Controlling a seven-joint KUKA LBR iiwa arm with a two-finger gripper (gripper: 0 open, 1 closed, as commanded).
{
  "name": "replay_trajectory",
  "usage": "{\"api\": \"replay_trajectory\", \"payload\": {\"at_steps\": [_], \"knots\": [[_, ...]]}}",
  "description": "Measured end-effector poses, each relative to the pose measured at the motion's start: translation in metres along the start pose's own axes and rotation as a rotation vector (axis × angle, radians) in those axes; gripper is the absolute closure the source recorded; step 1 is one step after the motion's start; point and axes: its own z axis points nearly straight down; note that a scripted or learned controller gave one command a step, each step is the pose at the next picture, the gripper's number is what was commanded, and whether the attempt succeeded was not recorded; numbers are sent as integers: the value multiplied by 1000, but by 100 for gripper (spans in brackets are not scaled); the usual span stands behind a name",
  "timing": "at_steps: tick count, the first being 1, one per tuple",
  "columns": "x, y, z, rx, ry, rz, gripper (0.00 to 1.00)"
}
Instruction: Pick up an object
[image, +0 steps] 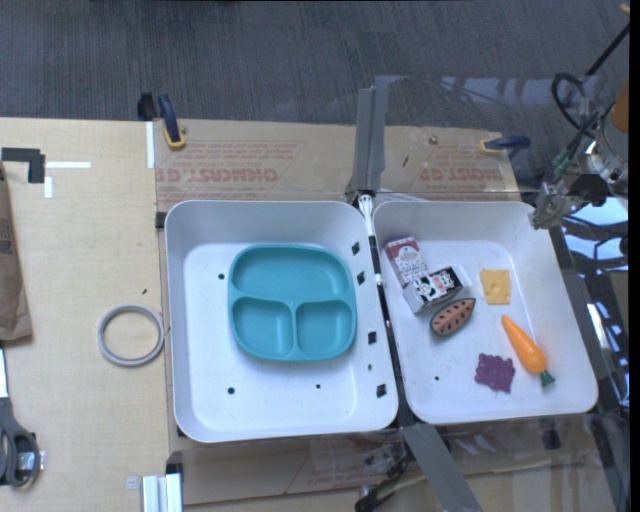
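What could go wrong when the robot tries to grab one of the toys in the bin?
The milk carton and the brown oval toy lie touching, so reaching for one could push the other or catch both. The cheese slice looks flat against the right bin, so the fingers might slide over it. The carrot lies near the bin's right wall, which could get in the way.

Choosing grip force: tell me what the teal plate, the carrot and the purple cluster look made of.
Teal plate: likely hard plastic, smooth, with soft sheen and moulded dividers. Carrot: probably toy plastic, uniform glossy orange with a green tip. Purple cluster: bumpy, matte, perhaps rubbery plastic; too small to be sure.
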Motion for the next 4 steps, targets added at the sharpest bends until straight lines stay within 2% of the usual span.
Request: {"api": "replay_trajectory", "payload": {"at_steps": [1,2,3,4], "knots": [[7,-22,61,4,0,605,0],[23,27,5,-1,-1,365,0],[22,-66,30,4,0,706,0],[55,2,-51,1,-1,536,0]]}}
